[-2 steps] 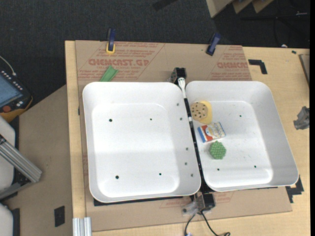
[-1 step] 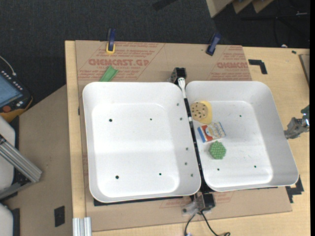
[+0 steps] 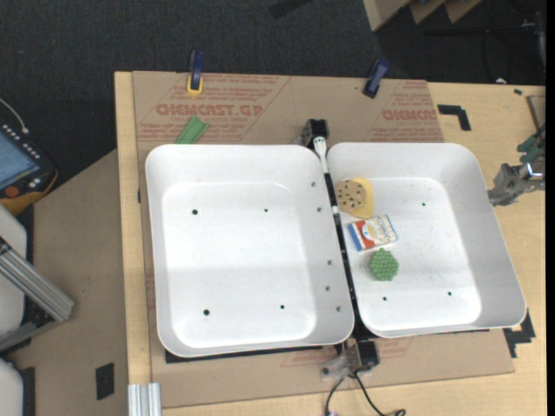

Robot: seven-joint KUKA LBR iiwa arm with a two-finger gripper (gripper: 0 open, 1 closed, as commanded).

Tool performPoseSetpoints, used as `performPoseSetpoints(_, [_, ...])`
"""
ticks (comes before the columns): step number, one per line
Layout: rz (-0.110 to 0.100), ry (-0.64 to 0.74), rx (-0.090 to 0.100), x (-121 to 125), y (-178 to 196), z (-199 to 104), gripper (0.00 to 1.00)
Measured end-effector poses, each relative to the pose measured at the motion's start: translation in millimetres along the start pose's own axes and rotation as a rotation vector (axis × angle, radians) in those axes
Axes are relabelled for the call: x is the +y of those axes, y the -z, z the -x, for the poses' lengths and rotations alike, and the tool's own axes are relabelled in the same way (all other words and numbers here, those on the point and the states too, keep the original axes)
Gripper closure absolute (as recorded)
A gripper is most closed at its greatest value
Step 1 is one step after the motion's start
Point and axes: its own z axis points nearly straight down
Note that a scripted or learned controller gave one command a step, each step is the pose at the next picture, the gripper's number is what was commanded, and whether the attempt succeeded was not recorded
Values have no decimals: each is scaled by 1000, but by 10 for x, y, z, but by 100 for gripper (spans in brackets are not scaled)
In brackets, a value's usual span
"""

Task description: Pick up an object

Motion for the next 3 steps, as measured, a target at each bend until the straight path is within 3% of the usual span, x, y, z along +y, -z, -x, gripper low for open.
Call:
performPoseSetpoints(1, [-13, -11, 2, -294, -260, 256, 100])
performPoseSetpoints(2, [-13, -12, 2, -296, -613, 555, 100])
performPoseSetpoints(3, [10, -6, -7, -258, 836, 550, 100])
